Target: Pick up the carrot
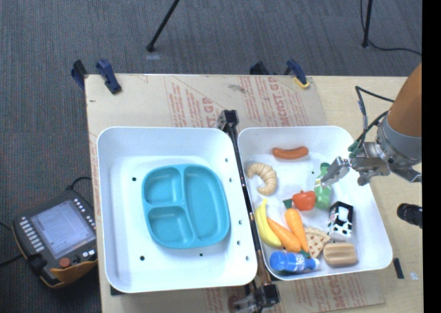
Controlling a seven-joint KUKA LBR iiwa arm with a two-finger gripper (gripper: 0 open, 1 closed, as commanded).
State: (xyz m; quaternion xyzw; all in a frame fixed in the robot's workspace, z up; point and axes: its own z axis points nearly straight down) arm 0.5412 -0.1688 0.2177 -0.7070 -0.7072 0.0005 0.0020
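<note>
A blue divided plate (186, 206) fills the left bin (110, 167). Over the right bin's (375, 236) right edge, the gripper (329, 175) stands parted, holding nothing. The carrot (296, 227) lies toward the near edge, beside a banana (267, 225).

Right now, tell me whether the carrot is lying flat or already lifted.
Lying flat. The carrot rests in the right bin, beside the banana. The gripper is off to one side.
</note>
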